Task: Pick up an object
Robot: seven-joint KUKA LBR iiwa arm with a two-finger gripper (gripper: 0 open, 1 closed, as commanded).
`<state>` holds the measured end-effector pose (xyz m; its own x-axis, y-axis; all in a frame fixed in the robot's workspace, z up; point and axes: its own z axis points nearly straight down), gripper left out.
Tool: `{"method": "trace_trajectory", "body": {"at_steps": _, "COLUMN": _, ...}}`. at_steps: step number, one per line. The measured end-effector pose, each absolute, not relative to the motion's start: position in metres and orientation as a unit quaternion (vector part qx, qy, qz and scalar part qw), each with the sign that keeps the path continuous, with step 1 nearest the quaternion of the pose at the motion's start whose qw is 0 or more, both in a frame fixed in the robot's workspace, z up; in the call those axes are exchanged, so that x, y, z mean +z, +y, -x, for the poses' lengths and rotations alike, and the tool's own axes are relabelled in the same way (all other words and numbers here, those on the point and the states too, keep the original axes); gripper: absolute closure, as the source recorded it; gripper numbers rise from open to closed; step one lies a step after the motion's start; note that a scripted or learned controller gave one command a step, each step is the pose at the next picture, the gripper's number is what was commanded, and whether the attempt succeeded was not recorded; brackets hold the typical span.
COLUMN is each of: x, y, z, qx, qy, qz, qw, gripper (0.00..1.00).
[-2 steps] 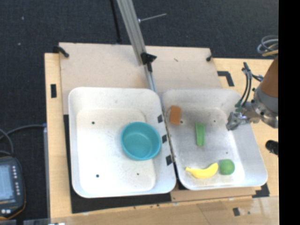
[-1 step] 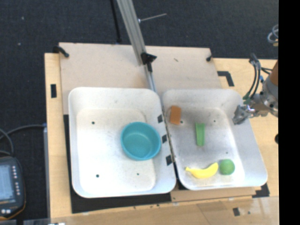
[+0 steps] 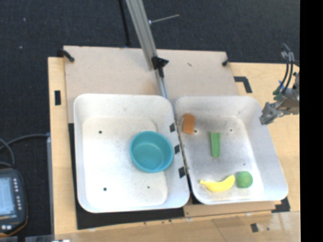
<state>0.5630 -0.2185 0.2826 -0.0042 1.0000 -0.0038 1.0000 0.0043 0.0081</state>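
The right bin (image 3: 262, 150) holds an orange block (image 3: 188, 123) near its upper left, a green stick (image 3: 215, 144) in the middle, a yellow banana (image 3: 218, 184) and a green ball (image 3: 244, 179) at the front. A teal bowl (image 3: 151, 151) sits in the left bin (image 3: 101, 155). My gripper (image 3: 270, 113) hangs at the right edge of the view, over the right bin's far right rim, well away from every object. Nothing is seen between its fingers.
A slanted metal pole (image 3: 146, 39) rises from the back between the bins. A beige board (image 3: 116, 69) lies behind the bins. A handheld screen (image 3: 10, 193) sits at the lower left, off the bench.
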Motion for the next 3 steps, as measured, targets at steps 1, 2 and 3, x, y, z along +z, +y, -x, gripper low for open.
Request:
{"method": "trace_trajectory", "body": {"at_steps": 1, "x": 0.268, "y": -0.168, "z": -0.564, "qx": 0.0005, "qy": 0.709, "qz": -0.705, "qw": 0.001, "gripper": 1.00}}
{"method": "trace_trajectory", "body": {"at_steps": 2, "x": 0.255, "y": -0.116, "z": -0.560, "qx": 0.0007, "qy": 0.709, "qz": -0.705, "qw": 0.001, "gripper": 1.00}}
{"method": "trace_trajectory", "body": {"at_steps": 3, "x": 0.258, "y": -0.066, "z": -0.570, "qx": 0.0015, "qy": 0.710, "qz": -0.705, "qw": 0.001, "gripper": 1.00}}
